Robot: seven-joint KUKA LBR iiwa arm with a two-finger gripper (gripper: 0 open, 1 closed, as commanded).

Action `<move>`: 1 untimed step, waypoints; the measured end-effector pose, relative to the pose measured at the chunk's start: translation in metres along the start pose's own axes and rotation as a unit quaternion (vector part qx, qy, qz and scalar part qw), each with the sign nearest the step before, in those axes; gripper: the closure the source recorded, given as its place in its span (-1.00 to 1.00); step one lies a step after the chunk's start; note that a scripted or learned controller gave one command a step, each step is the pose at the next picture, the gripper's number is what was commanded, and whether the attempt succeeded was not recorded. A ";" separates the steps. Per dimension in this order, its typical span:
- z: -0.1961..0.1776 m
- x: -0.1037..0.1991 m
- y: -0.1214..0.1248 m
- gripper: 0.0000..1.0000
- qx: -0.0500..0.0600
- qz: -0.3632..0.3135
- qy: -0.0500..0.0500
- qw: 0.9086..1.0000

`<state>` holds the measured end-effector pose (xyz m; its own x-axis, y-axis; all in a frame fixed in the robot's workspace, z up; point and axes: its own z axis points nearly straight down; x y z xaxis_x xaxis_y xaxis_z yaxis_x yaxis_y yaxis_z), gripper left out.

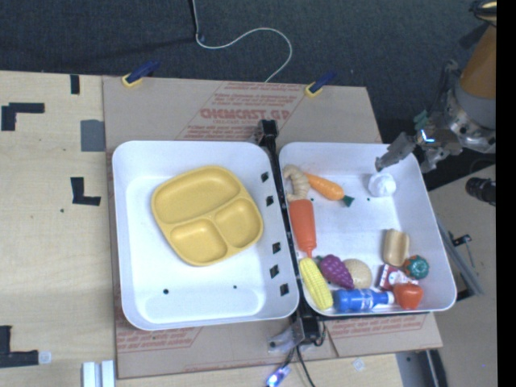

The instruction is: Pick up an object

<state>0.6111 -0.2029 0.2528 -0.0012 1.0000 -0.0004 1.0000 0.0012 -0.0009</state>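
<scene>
Small white object (382, 185) lay in right bin's (431, 216) far right corner, just below and left of the gripper (395, 153). Gripper hovered at bin's far rim; finger state couldn't be told. Carrot (326, 187) further left, long axis left-right.

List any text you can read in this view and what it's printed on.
Red print on the cardboard sheet behind the bins: seen upside down, too blurred to read with confidence.
Label on the blue bottle in the right bin: too small to read.
</scene>
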 end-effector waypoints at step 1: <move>-0.107 0.044 -0.083 -1.00 -0.003 -0.001 0.000 1.000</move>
<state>0.5284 -0.1585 0.3598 -0.0035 1.0000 0.0006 1.0000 0.0035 0.0046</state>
